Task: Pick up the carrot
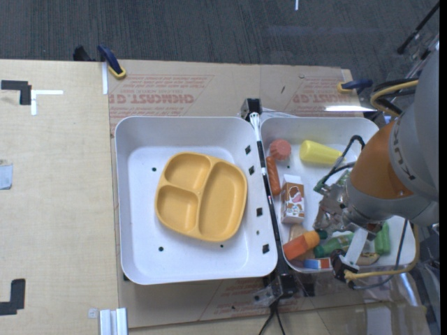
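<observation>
Carrot (pixel 302 246) is lying in the right bin (pixel 349 125) near its front-left corner, tip poking toward the divider. The gripper (pixel 334 223) hangs right above its green end; can't tell its state, wrist blocks it.

**Crowded right bin, open left bin**

The right bin (pixel 307 125) is crowded: the carrot (pixel 302 246) is hemmed by a carton (pixel 293 199), a green item (pixel 334 244) and the arm (pixel 391 173). Open floor is left around the yellow plate (pixel 201 195) in the left bin (pixel 133 208).
</observation>
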Robot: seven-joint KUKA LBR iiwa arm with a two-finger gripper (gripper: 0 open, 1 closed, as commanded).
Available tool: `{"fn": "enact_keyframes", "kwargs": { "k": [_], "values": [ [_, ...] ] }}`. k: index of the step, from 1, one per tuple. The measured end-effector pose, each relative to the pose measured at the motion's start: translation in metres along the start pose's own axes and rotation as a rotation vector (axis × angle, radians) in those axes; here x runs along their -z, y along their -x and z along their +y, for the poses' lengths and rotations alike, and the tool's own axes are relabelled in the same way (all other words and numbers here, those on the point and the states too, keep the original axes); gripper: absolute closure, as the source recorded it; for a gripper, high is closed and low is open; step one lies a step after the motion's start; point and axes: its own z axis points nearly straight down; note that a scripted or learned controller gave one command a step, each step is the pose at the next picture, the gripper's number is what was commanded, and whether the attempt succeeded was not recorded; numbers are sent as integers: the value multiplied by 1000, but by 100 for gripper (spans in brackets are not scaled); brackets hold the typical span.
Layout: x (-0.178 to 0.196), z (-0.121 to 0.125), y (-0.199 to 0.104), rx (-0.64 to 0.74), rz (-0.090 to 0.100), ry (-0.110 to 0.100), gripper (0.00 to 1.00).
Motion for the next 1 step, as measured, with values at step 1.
{"fn": "enact_keyframes", "kwargs": {
  "k": [1],
  "values": [
    [1,1,1,-177,2,-1,0]
  ]
}}
